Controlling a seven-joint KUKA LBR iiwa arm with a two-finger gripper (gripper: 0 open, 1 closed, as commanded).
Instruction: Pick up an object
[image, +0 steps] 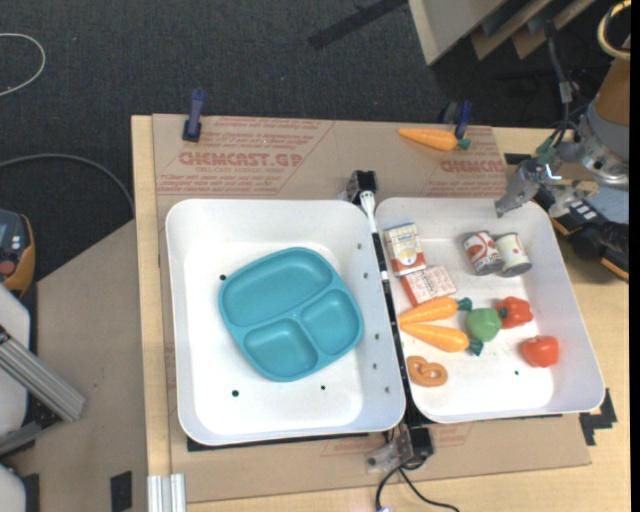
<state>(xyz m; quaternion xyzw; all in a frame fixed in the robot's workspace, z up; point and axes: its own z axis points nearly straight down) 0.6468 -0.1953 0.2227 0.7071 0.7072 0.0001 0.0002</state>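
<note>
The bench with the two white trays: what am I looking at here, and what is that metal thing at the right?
One camera looks down at a slant on the bench. The metal thing is a robot arm's gripper, a two-finger claw, hovering over the right bin's far edge with nothing between its fingers. Its job is to pick something up. That bin holds toy food: two carrots, a pretzel, a tomato, cans and small boxes. The left bin holds a blue divided plate. Another carrot lies on the cardboard behind.
</note>
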